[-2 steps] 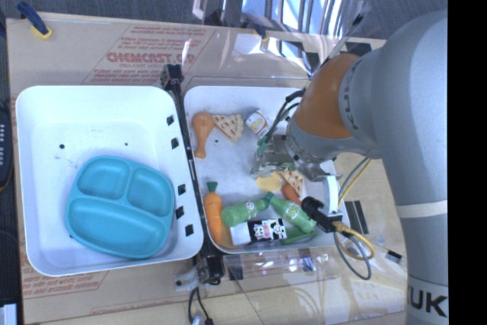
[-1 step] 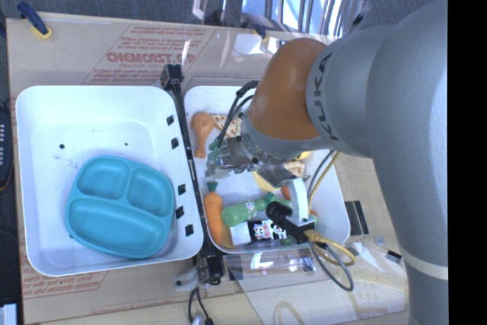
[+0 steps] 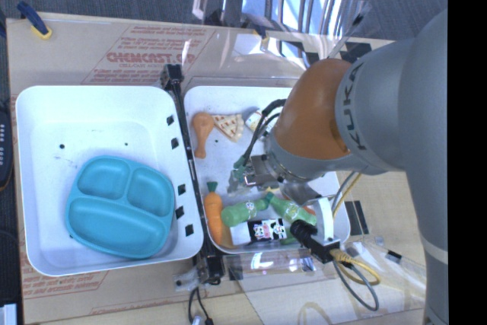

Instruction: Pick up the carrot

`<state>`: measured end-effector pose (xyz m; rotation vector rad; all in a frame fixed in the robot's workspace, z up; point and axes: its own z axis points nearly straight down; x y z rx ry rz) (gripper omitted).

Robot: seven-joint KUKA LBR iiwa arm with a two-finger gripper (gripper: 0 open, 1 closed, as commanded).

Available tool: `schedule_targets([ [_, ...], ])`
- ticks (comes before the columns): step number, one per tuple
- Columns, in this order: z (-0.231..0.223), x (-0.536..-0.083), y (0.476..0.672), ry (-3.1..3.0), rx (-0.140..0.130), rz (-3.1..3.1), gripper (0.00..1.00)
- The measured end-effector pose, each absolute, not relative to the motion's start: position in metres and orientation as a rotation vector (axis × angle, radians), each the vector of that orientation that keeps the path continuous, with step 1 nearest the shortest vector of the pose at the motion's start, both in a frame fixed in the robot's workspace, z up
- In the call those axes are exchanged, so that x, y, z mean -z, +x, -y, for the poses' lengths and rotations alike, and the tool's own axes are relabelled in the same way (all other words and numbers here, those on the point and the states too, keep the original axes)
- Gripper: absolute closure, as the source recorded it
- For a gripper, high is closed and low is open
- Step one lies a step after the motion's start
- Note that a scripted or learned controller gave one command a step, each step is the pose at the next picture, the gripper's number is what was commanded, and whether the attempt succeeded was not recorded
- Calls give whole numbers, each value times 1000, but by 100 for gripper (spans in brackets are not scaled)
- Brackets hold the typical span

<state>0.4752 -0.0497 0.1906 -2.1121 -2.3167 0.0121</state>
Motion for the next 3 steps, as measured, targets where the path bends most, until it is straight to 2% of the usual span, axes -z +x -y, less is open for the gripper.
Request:
schedule_targets([
  [1, 99, -92, 477, -1869, -1, 2521, 100],
  [2, -43, -193, 477, -2123, -1, 2307, 100],
  [3, -39, -201, 477, -2120, -11, 2304, 100],
])
